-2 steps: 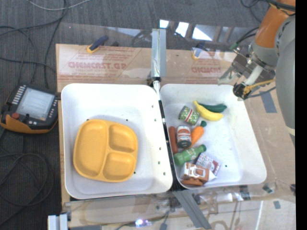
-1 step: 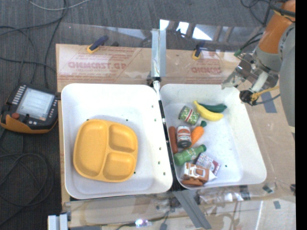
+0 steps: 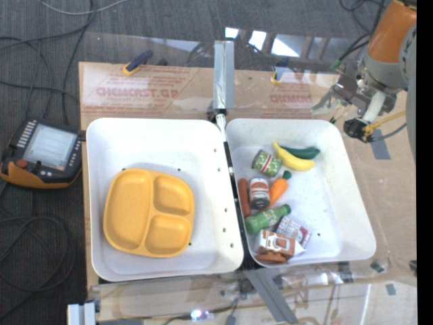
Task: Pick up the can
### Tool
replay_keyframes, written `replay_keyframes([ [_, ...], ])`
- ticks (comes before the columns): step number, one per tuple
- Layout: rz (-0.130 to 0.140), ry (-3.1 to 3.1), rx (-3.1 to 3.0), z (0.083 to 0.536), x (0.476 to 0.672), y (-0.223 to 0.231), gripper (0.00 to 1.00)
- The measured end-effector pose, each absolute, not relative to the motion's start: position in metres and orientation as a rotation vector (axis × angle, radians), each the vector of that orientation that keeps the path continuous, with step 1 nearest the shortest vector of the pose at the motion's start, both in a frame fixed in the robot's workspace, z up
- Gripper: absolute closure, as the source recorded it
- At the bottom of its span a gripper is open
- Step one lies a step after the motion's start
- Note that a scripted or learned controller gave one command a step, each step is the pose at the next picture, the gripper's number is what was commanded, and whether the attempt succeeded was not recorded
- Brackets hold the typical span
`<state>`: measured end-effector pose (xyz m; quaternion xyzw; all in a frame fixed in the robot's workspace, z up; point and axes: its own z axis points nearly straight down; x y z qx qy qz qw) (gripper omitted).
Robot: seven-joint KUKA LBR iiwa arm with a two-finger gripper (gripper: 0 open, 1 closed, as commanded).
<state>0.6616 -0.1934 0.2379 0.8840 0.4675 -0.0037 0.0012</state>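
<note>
Here the gripper (image 3: 344, 100) hovers, touching nothing, well apart from the can (image 3: 259, 192).

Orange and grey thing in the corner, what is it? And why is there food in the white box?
That is a robot arm. At its end is a gripper, its hand for grabbing things. One camera looks down from above on two white bins. The left bin holds a yellow tray. The right bin holds toy food: a banana, a carrot, a bottle and a can. The robot is meant to pick up the can. The can lies in the bin, and the gripper hangs outside it, past the far right corner.
</note>
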Motion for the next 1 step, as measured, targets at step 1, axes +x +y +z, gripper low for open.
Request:
replay_keyframes([
  [1,-0.009,1.475,2.776,0.2378,0.6018,-0.1371,1.0],
])
